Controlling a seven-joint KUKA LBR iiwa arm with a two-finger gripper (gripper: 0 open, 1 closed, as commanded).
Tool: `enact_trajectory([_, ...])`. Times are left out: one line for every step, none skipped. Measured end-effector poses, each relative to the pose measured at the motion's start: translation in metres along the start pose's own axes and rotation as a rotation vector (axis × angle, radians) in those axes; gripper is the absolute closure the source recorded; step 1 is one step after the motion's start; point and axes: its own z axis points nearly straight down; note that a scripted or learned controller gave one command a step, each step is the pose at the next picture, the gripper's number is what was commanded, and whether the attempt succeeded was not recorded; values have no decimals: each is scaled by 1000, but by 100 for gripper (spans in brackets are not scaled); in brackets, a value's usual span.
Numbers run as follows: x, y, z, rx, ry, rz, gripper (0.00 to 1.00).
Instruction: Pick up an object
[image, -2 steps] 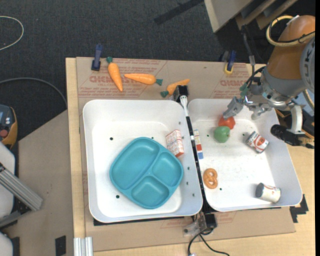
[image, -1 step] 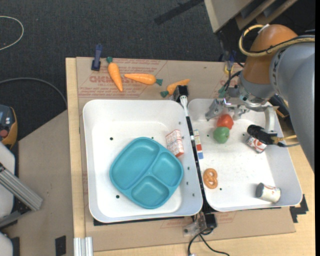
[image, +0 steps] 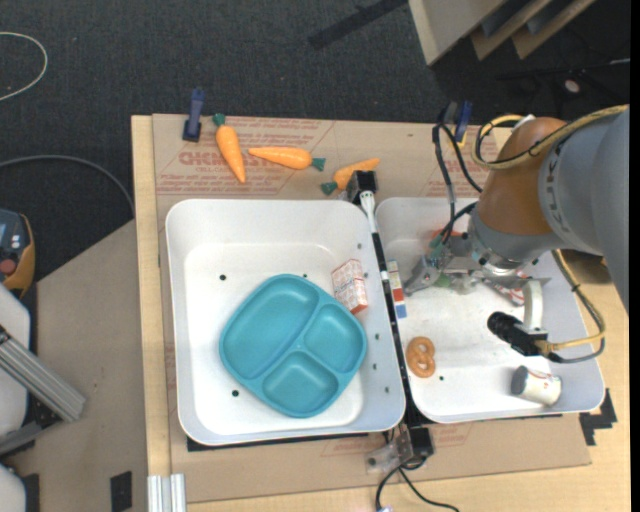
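My gripper is low over the back left part of the right bin, under the grey arm with its orange band. A brown pretzel lies at the right bin's front left, apart from the gripper. At that bin's front right corner a small white cup lies on its side. The left bin holds a blue divided plate and a small white and red packet beside its right wall. Nothing is visibly held.
Three orange toy carrots lie on the cardboard behind the bins. A thin stick-like object with a black head rests along the wall between the bins. Blue clamps stand at the back edge.
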Motion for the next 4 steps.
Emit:
enact_trajectory([43,-56,-159,-25,-2,-7,0])
enact_trajectory([17,-105,-322,-32,-6,-2,0])
enact_trajectory([101,-117,-310,-9,-1,-13,0])
enact_trajectory([187,-117,-182,1,-3,-11,0])
